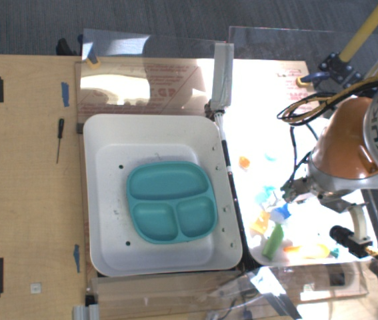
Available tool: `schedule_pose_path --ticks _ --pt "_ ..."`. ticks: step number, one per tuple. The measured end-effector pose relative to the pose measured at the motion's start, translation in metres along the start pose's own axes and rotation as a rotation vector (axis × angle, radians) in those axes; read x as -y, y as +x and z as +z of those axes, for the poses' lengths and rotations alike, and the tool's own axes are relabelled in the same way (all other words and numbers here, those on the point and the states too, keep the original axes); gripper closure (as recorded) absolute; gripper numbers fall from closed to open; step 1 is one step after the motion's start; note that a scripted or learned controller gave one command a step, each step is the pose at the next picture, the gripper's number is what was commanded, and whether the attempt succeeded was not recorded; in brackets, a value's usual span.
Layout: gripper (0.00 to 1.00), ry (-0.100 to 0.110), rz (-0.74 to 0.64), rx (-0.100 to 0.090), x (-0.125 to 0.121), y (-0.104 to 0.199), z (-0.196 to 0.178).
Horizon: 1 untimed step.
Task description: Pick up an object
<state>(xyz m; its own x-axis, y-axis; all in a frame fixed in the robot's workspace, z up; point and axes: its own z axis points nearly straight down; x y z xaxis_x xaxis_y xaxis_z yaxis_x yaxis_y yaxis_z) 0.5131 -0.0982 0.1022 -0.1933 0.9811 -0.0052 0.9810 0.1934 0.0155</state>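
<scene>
The end effector [295,193] is positioned low over the right bin [295,105], its finger state undeterminable, just beside a blue piece [279,213] and green object [273,241], while a teal divided tray [171,201] is held in the left bin [102,139].

Left bin [102,199]: white, plain. Sectioned plate [171,201] inside it: teal, unpatterned. Right bin [269,105]: white, glare-washed. Its contents: green cylinder [273,241]; blue piece [280,213]; orange piece [244,162]; yellow piece [314,250]. Arm [352,142]: orange band, grey casing. Bench [22,199]: tan wood, black corner marks, blue tape strips.
</scene>
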Motion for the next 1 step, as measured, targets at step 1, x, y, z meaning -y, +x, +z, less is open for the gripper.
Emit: schedule_pose_path --ticks 1 --pt "1.00 0.007 0.067 -0.006 -0.0286 0.0635 -0.1069"
